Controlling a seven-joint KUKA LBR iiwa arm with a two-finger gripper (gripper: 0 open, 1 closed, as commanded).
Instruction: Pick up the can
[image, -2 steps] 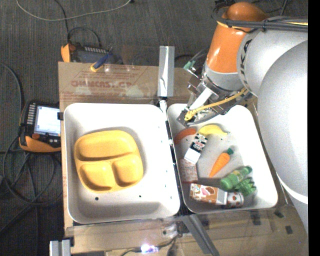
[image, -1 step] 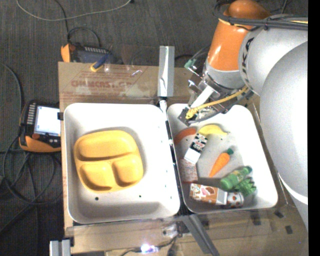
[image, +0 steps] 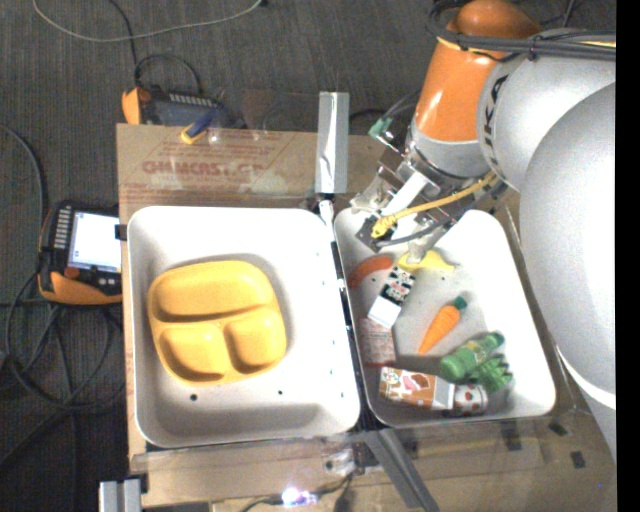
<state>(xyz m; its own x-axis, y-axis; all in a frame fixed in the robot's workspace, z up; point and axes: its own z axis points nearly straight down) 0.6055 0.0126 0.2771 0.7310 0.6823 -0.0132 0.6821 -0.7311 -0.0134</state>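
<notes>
The can (image: 462, 397) is found lying on its side at the near edge of the right bin (image: 530, 300), long axis left-right (beside green toys). The pincer (image: 398, 222) hangs at the far-left corner; its opening cannot be told.

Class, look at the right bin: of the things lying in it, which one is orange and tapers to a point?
The toy carrot in the middle of the right bin: orange, pointed, with a green top. The green bottle beside it is blunt-ended.
</notes>
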